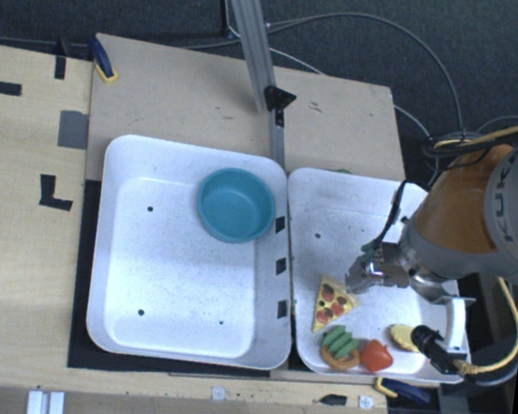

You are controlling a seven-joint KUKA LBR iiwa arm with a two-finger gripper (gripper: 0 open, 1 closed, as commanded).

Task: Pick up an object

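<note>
My gripper (364, 274) hangs low over the right bin (335, 202), just above and to the right of a toy pizza slice (331, 304). Nothing shows between its parts. Near the bin's front edge lie a green and orange toy (339, 344), a red tomato-like toy (375, 356) and a small yellow piece (401, 337). A blue bowl (236, 204) sits at the back right of the left bin (129, 260).
A grey metal pole (261, 50) slants down to the seam between the bins. Black cables (428, 72) loop behind the right bin. The arm's orange and grey body (475, 220) covers the right bin's far right side.
</note>
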